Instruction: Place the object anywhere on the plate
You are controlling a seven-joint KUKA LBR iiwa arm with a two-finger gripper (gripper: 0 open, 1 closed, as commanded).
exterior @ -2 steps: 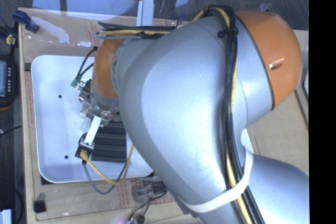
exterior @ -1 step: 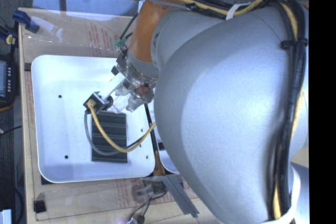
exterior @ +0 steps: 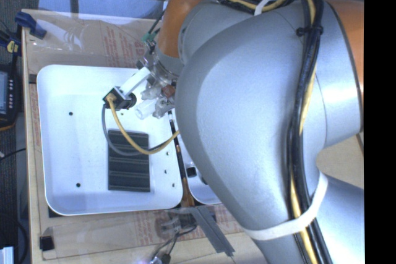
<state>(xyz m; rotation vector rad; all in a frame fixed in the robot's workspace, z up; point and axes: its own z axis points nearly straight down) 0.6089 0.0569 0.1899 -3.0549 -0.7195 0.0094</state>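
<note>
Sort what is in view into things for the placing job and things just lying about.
For the job: hand, dark ribbed slab (plate or object, unclear), left white bin.
Lying about: blue clamp, blue sheet, black device at the left edge.

A dark grey rectangular slab [exterior: 129, 162] with ribs running along its length lies flat on the floor of the left bin [exterior: 62, 133]. It sits toward the bin's lower right corner in the view, near both walls but touching neither
</note>
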